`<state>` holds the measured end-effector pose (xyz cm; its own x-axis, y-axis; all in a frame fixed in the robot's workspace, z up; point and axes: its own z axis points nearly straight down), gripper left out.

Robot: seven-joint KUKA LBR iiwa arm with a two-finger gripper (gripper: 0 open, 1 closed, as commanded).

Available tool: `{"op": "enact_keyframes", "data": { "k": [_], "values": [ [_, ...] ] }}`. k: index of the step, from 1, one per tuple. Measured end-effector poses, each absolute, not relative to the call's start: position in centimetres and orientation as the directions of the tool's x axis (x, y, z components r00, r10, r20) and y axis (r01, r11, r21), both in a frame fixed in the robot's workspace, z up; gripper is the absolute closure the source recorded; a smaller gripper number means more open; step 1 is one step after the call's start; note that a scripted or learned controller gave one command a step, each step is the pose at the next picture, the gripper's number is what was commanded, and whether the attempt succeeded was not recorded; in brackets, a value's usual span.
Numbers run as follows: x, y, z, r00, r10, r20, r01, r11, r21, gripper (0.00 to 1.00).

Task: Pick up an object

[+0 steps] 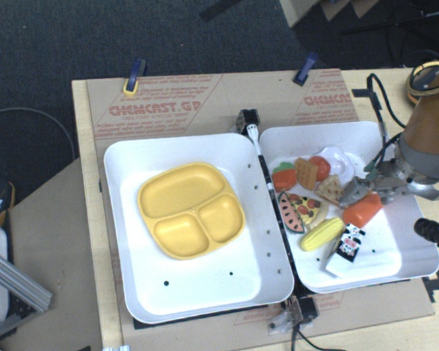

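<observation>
The right bin [383, 268] holds a heap of toy food. A red tomato [283, 179], a brown waffle piece [307, 174] and a tan cracker [330, 192] lie at its back left. A watermelon slice [289, 213] and a pizza slice [307, 204] lie beside them. A yellow corn cob [321, 234] sits in the middle, with a black-and-white block [349, 244] to its right. My gripper [361, 191] reaches in from the right and hovers just above an orange-red piece [362, 211], close to it or touching it.
A yellow divided plate [190, 209] lies in the left bin [213, 291]. A black divider with screws [270, 197] runs between the two bins. The bins' raised rims border the heap. Cardboard covers the bench around them.
</observation>
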<state>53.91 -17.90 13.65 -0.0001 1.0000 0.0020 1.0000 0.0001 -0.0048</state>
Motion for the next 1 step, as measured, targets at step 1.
{"op": "enact_keyframes", "data": {
  "k": [1],
  "values": [
    [54.47,-18.2,10.41,0.001,1.0,-0.009,1.0,-0.001,0.019,0.0]
  ]
}}
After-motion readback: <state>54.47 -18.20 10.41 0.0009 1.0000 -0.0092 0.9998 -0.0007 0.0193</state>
